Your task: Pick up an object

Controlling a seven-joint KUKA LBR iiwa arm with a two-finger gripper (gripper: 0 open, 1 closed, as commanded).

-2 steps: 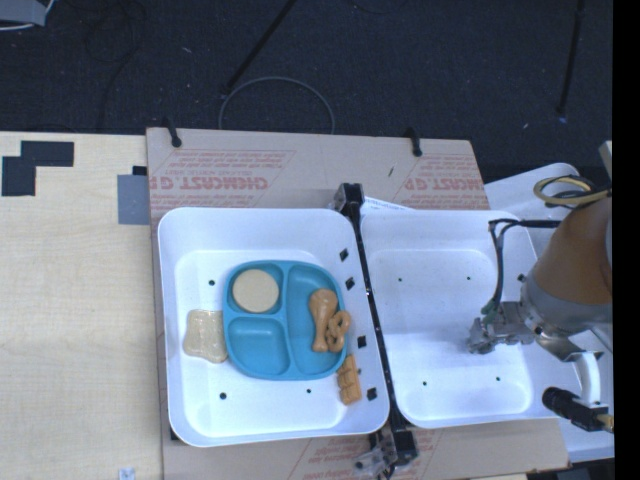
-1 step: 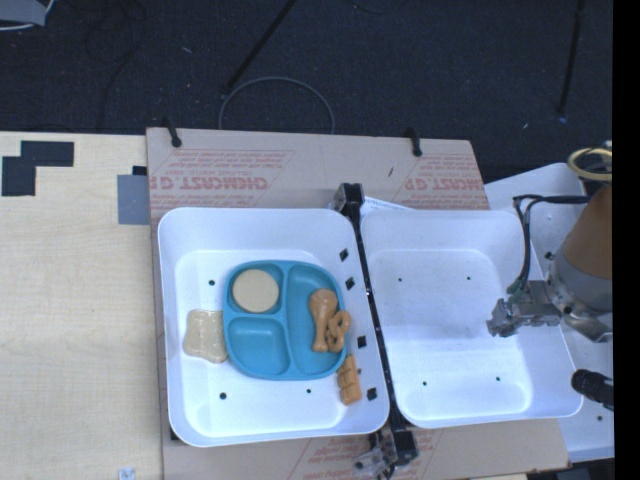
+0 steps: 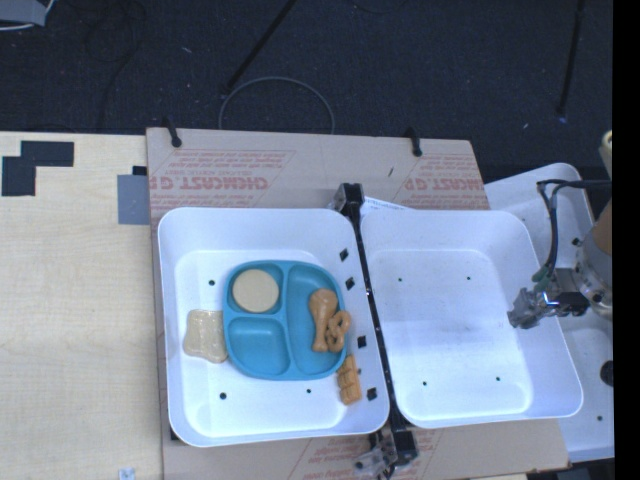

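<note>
So the two white bins are sitting side by side on a cardboard sheet (image 3: 300, 173), and all the stuff is lying in the left bin (image 3: 190, 408). A blue divided tray (image 3: 268, 353) is taking up the middle of it, with a round tan cookie-looking disc (image 3: 254, 290) resting in its 10 o'clock compartment and a knobbly tan pretzel-ish piece (image 3: 328, 320) lying in the long compartment on the 3 o'clock side. A pale bread-slice shape (image 3: 205, 335) is lying on the bin floor at the tray's 9 o'clock, touching its edge, and a small brownish chunk (image 3: 348, 380) is sitting just off the tray's 4 o'clock corner, close to the divider between the bins. The gripper (image 3: 527, 310) is hanging over the 3 o'clock rim of the right bin (image 3: 440, 388), well apart from every object, with the arm coming in from 3 o'clock. It's small and dark against the rim, so honestly I can't tell how the jaws are standing. Nothing is showing between them that I can make out.
</note>
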